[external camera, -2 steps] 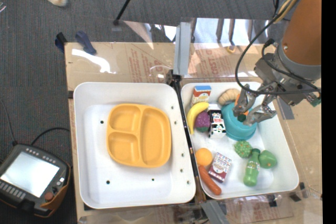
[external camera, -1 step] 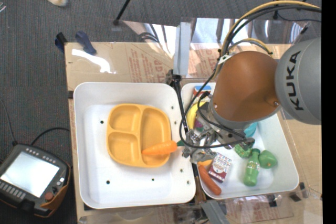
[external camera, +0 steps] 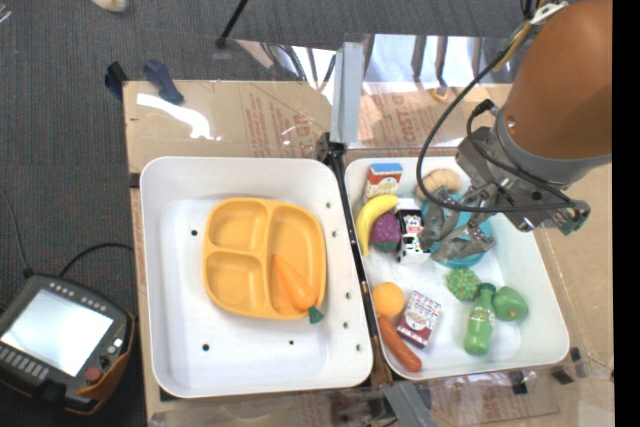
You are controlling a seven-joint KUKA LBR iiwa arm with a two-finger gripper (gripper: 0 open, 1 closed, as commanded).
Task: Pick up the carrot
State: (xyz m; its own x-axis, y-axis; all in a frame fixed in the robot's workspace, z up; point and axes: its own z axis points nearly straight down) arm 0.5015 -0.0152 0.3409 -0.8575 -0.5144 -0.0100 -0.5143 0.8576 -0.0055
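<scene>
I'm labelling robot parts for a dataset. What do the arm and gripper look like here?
The arm has a large rounded orange section above a grey wrist, with black cables looping alongside. The gripper is grey metal.

Look at the left bin (external camera: 160, 215): a yellow divided plate (external camera: 240, 260) sits near its middle. In the right bin (external camera: 545, 315), a banana (external camera: 374, 214) lies by the left wall with a purple fruit (external camera: 385, 231) just beside it. You'll find a small carton (external camera: 383, 179) near the far-left corner. An orange (external camera: 388, 299), a sausage (external camera: 400, 345) and a red packet (external camera: 419, 319) crowd the near-left corner. A green bottle (external camera: 480, 320), broccoli (external camera: 462, 283) and green pepper (external camera: 510, 303) sit toward the near-right corner.
</scene>
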